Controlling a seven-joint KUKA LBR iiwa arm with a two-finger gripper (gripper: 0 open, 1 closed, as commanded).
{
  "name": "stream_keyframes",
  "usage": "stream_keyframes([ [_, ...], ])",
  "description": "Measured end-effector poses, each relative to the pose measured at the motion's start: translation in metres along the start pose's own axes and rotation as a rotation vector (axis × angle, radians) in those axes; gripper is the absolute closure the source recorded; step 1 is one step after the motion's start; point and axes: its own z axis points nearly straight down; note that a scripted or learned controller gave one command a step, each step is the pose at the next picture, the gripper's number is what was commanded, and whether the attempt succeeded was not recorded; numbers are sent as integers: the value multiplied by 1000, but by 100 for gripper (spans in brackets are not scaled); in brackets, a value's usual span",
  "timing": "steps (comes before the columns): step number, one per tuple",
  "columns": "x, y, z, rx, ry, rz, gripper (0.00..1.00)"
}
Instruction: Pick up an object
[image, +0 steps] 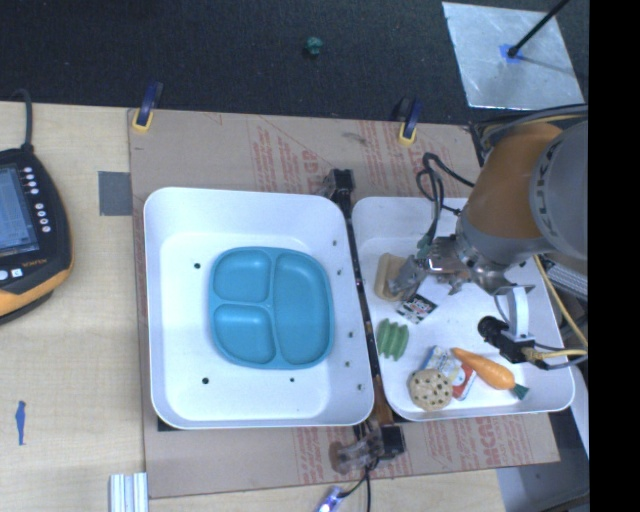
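Observation:
The right bin (372, 222) holds several small things: a tan piece (387, 274) at its left wall, a green pod (393, 340), a round cookie (429, 389), a small colourful packet (443, 362) and an orange carrot (485, 369). My gripper (412, 290) is down inside this bin, just right of the tan piece and above the green pod. Its fingers are dark and blurred against the bin floor. The grey wrist and orange band (510, 190) rise to the upper right.
The left bin (165, 250) holds a blue three-part plate (270, 305). A teach pendant (25, 230) lies on the bench at far left. Black cables (440, 185) loop over the right bin's back edge. Clamps (147, 105) pin the cardboard mat.

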Motion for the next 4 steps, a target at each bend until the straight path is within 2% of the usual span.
stream_keyframes([
  [1,10,14,13,-4,-1,0,0],
  [2,-11,25,14,-4,0,2,0],
  [3,10,47,15,-2,0,0,0],
  [4,11,64,15,-3,1,1,0],
])
